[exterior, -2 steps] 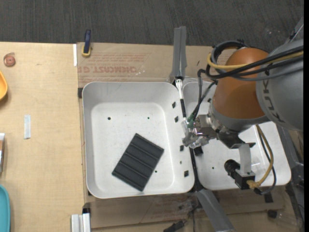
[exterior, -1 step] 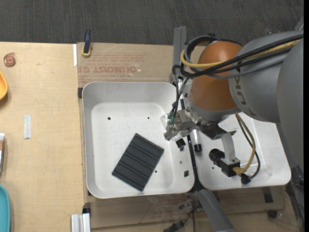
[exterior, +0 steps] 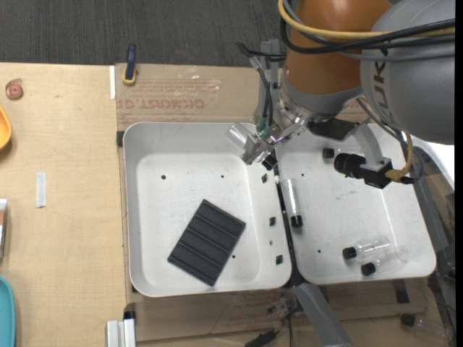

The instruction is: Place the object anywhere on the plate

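A tan wooden surface [exterior: 65, 194] carries two white bins; dark floor [exterior: 145, 13] at twelve o'clock. The tool's [exterior: 255, 150] grip I cannot tell.

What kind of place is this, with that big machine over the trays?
Most likely a robotics test lab: a grey and orange robot arm reaches over two shallow white bins on a wooden bench, with small test items such as a dark ridged plate.

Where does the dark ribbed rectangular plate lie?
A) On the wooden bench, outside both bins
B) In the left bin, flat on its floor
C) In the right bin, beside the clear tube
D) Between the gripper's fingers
B: the dark ribbed plate lies flat on the floor of the left bin, apart from the gripper near the bin's far right corner.
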You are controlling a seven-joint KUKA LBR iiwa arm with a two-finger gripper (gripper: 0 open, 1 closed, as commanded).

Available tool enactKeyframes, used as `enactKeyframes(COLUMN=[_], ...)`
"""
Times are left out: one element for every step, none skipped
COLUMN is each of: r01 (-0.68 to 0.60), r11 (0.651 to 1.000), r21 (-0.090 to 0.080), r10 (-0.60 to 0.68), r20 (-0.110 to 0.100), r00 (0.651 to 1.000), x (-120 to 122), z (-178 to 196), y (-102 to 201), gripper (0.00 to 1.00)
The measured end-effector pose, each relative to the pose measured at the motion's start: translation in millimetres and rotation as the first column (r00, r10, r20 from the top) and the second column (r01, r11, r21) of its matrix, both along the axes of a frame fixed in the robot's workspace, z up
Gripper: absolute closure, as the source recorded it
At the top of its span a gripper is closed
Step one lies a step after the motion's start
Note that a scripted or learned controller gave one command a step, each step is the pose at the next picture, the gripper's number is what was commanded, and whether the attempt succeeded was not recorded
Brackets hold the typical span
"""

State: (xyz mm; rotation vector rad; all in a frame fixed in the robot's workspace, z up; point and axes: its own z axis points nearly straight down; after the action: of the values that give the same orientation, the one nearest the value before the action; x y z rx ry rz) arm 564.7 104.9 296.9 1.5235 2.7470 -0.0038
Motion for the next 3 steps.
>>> enactKeyframes(r01=[-0.169, -0.152, -0.228], r11=[0.986, 0.988, 0.974], r21=[0.001, 0.001, 0.001], r10=[0.169, 0.152, 0.228], r20=[-0.003, -0.001, 0.000], r00=[0.986, 0.988, 0.974], x=[-86, -87, -86], z=[-67, -61, -23], y=[12, 50, 29], gripper=[1.00, 1.00, 1.00])
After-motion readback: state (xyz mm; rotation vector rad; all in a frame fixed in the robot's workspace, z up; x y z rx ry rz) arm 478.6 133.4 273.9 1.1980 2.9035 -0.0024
